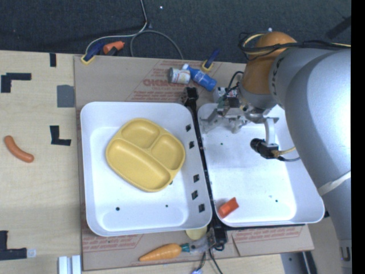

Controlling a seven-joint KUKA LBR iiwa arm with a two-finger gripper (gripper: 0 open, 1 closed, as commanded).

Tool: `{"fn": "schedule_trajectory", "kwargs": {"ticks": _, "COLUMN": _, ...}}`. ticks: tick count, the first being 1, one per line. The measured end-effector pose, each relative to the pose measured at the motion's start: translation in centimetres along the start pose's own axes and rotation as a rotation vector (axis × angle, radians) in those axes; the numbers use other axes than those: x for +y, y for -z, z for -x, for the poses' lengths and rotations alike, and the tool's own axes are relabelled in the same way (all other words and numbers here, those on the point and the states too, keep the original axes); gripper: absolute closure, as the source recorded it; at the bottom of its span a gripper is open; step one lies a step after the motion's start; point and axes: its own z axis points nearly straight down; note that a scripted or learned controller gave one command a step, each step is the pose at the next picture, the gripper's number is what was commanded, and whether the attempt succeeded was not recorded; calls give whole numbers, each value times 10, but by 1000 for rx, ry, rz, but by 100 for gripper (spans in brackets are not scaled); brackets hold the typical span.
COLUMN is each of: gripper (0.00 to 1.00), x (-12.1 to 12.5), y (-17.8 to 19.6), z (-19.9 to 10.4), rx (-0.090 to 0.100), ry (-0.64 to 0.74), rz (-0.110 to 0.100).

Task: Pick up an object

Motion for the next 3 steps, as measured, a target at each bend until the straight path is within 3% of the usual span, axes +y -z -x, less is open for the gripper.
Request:
{"fn": "schedule_trajectory", "kwargs": {"ticks": 1, "gripper": 0, "x": 1, "y": 1, "z": 8, "rx": 1, "ry": 1, "rz": 2}}
{"fn": "schedule_trajectory", "kwargs": {"ticks": 2, "gripper": 100, "x": 1, "y": 11, "z": 7, "rx": 0, "ry": 2, "rz": 2}}
{"fn": "schedule_trajectory", "kwargs": {"ticks": 3, "gripper": 0, "x": 1, "y": 11, "z": 7, "rx": 0, "ry": 2, "rz": 2}}
